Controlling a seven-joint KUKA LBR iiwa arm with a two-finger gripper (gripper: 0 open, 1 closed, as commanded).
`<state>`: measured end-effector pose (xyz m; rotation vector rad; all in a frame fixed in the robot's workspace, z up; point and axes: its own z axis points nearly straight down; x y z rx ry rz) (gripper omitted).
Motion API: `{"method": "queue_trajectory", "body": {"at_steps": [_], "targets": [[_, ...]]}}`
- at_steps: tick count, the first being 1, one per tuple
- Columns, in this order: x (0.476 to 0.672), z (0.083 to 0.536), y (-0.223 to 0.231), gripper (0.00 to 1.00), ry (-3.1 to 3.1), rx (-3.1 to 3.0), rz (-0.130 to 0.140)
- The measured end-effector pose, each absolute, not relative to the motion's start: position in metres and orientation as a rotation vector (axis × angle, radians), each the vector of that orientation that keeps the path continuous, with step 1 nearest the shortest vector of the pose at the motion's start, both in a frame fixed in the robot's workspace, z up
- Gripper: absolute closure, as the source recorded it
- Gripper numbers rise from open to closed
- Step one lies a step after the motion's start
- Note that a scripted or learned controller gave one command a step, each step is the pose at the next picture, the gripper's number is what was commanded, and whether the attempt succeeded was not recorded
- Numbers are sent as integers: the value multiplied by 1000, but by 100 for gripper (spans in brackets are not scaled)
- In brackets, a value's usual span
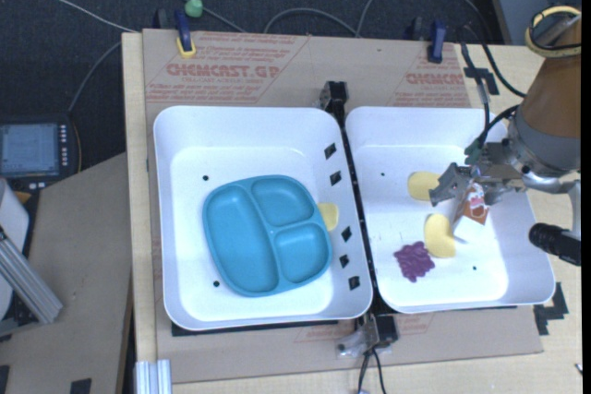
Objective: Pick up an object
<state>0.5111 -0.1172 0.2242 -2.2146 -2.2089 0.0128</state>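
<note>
Dark carpet floor all around, with a brown cardboard-looking bench top [231, 69] sitting on it, clamped at the back edge by a couple of blue clips, thin cables looping across the carpet behind. On the bench are the two shallow white bins side by side. The left bin [175, 198] has a blue divided plate [266, 233] lying flat in the middle, three compartments, and a small pale yellow piece [329, 216] poking out just at the plate's right edge. The right bin [397, 143] is where the action is: a yellow piece [421, 186] toward the middle, another yellow piece [440, 236] a bit lower, and a purple grape-bunch-looking thing [415, 260] touching or just beside that lower yellow one, on its left. The arm comes in from the right, orange band up top, and the gripper [466, 194] is down over the right side of that bin. There's a small red and white item [476, 207] right at the fingers, looks like it's tucked between them, but honestly the metal bits overlap it enough that I cannot tell whether the jaws are actually clamped on it or just sitting around it. A little screen device [32, 149] sits off on the far left.
</note>
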Motion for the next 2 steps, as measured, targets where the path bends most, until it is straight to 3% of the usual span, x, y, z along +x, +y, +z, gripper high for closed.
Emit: {"method": "queue_trajectory", "body": {"at_steps": [1, 2], "targets": [[514, 231, -117, 0, -2220, -2219, 0], [512, 188, -118, 0, -2216, -2218, 4]]}}
